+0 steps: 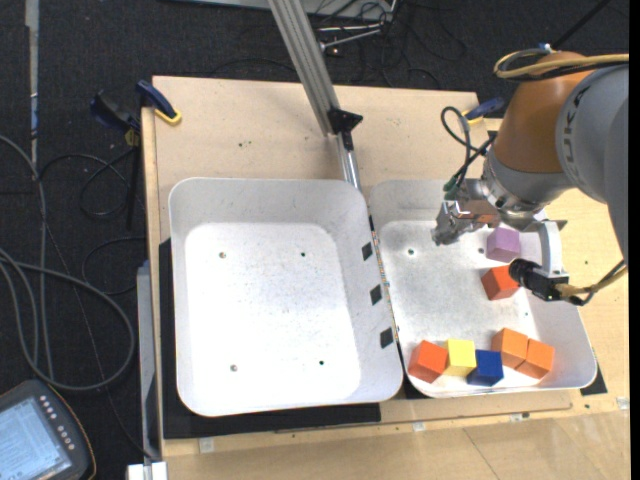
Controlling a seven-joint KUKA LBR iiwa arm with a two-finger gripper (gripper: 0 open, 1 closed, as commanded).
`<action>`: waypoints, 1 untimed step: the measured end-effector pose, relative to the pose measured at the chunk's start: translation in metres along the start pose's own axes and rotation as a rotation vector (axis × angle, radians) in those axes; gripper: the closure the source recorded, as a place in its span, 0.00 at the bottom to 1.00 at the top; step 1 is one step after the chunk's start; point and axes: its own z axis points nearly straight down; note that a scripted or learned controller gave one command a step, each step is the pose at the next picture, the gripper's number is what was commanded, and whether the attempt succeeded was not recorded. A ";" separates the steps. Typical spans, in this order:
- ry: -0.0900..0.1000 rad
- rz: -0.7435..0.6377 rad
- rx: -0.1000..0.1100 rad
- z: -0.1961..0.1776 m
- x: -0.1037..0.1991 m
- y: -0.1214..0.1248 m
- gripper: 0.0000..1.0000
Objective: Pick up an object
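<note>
My gripper [446, 228] hangs over the back half of the right bin [420, 268], below the grey arm with its orange band. Just right of it a lilac block [504, 243] rests on the bin floor, with a red-orange block [497, 282] a little in front of that. Along the bin's front wall lie an orange block [430, 359], a yellow block [461, 354], a blue block [488, 367] and two more orange blocks [526, 351]. I see nothing held under the gripper.
The left bin [190, 268] adjoins the right one, with black clips along the shared rim. A slanted metal pole [305, 53] reaches down to the bins' back edge. Cables loop off the wrist at the right.
</note>
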 end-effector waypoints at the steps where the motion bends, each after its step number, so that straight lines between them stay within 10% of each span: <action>1: 0.000 -0.002 -0.001 -0.054 0.000 0.002 1.00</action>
